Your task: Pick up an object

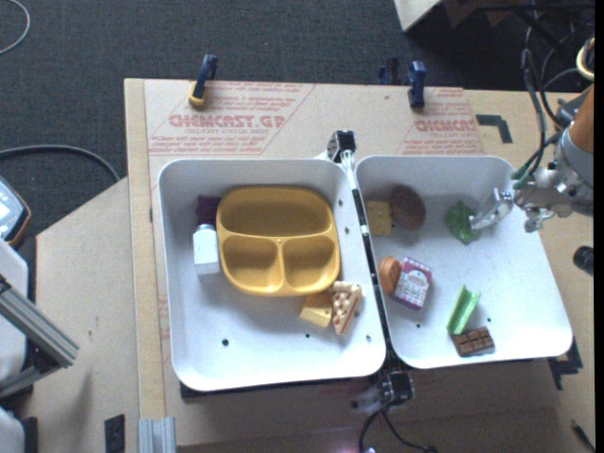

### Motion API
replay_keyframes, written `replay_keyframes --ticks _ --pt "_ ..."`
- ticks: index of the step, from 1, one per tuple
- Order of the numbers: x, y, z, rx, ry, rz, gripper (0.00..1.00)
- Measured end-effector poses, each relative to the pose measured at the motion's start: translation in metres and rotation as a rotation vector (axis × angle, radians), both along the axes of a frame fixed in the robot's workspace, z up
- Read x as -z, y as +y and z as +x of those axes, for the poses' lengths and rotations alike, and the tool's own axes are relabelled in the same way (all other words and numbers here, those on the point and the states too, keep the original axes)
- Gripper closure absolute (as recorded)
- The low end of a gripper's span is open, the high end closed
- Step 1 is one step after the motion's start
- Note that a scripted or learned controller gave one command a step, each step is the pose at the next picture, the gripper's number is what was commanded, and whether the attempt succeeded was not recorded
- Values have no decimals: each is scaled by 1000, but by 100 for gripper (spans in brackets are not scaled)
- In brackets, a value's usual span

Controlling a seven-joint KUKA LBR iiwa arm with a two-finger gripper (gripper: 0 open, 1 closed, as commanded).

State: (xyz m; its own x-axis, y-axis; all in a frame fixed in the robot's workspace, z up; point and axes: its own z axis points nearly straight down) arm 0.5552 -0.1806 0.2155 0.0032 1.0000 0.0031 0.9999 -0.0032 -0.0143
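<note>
Brown ridged chocolate bar (473, 342) sits at right bin (547, 281) front edge. Claw (502, 208) hovers beside crumpled green piece (461, 223). Finger spread: cannot tell.

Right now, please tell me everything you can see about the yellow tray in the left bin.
The yellow tray is a rounded, shallow plate of plastic look, split into three compartments: one long one at the far side, two smaller ones nearer the camera. It lies flat, open side up, in the middle of the left bin. A small white bottle sits against its left edge.
</note>
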Motion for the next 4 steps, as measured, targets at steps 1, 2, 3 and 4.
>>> replay_keyframes --ticks 1,2,3,4 --pt "-8 0 3 -3 -14 -3 0" --pt "37 -3 -3 -2 -8 -1 0" --pt "97 -10 -3 -3 -8 -1 0" --pt "133 -9 -4 -3 -9 -1 0"
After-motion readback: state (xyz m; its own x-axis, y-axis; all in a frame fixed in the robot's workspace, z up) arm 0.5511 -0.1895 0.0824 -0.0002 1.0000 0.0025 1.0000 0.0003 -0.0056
